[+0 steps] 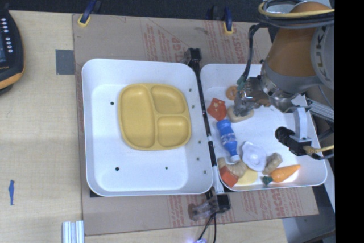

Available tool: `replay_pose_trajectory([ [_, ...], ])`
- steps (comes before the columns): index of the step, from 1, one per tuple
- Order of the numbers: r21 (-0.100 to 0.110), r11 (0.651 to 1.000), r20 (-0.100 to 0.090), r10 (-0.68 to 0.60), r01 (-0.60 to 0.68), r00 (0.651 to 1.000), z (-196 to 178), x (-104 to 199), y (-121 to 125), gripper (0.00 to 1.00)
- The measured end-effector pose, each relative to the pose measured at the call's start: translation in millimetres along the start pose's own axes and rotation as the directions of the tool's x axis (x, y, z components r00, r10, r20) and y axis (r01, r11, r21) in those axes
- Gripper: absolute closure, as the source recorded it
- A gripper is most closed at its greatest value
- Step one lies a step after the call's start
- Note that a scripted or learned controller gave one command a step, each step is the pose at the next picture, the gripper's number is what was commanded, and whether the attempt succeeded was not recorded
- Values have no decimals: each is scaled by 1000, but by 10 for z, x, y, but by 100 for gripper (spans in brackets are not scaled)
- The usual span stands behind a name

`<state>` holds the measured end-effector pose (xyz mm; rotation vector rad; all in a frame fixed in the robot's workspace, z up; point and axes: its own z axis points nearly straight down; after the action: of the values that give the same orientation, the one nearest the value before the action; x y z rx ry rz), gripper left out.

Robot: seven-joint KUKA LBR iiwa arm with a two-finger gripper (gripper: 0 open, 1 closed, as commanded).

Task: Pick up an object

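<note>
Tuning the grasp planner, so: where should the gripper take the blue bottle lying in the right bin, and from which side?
Probably across the middle of the blue bottle, coming straight down. It lies flat, long axis running top to bottom in the right bin, so fingers closing across its narrow width fit best. The red piece crowds its upper end and the white item its lower end.

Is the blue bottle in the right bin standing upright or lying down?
Lying down. The blue bottle rests on its side on the right bin floor, its full length visible from above.
</note>
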<state>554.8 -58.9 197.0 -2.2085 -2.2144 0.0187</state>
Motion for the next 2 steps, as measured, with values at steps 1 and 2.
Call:
replay_pose_trajectory([
  [1,-8,1000,-1,-11,11,1000,-148,879,-628,100],
  [2,-14,1000,2,1,-1,1000,-147,824,-596,0],
])
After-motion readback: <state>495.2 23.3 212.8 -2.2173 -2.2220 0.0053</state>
